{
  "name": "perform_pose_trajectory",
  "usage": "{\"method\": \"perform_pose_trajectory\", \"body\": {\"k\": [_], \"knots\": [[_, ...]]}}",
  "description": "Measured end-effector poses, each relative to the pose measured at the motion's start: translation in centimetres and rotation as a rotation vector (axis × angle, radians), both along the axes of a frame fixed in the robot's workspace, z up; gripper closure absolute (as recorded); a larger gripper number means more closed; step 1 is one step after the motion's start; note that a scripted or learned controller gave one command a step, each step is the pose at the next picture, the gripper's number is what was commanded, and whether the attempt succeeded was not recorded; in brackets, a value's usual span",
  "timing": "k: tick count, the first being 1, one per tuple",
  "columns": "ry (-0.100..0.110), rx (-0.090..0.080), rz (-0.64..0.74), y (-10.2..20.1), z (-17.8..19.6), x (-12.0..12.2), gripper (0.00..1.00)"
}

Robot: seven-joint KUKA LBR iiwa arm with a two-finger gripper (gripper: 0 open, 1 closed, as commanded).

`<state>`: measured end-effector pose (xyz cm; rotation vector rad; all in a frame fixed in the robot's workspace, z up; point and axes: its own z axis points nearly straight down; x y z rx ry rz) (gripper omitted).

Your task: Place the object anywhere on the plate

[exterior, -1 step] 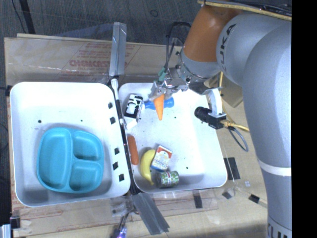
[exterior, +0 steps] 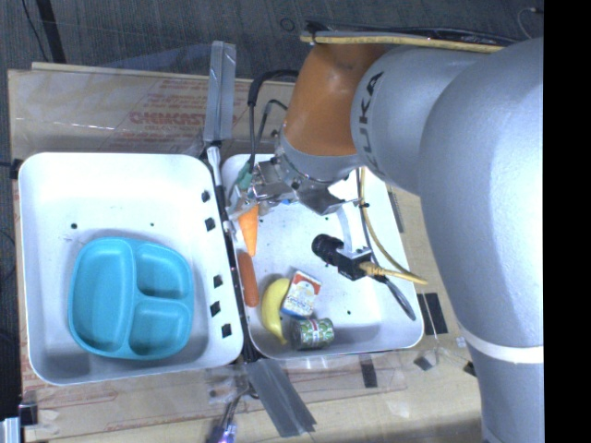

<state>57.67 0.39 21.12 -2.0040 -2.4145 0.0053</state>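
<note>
Right bin (exterior: 397, 326): carrot (exterior: 247, 233) just below pincer (exterior: 247, 192), apart from plate (exterior: 129, 298).

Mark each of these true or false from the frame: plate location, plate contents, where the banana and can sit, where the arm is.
1. The blue plate lies in the left bin. True.
2. The plate already holds the banana. False: its compartments are bare, and the banana lies in the right bin.
3. The can lies on its side near the right bin's front edge, beside the banana. True.
4. The arm reaches over the left bin. False: it is over the right bin, with the tool near that bin's back left corner.
5. An orange carrot lies along the right bin's left wall. True.
</note>
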Motion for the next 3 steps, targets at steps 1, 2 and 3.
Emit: {"method": "perform_pose_trajectory", "body": {"k": [1,2,3], "knots": [[-0.001,0.001,0.116,4.5,-2.0,-2.6,1.00],[-0.001,0.000,0.126,12.3,0.3,-7.7,1.00],[-0.001,0.000,0.125,12.2,0.3,-7.7,0.00]]}}
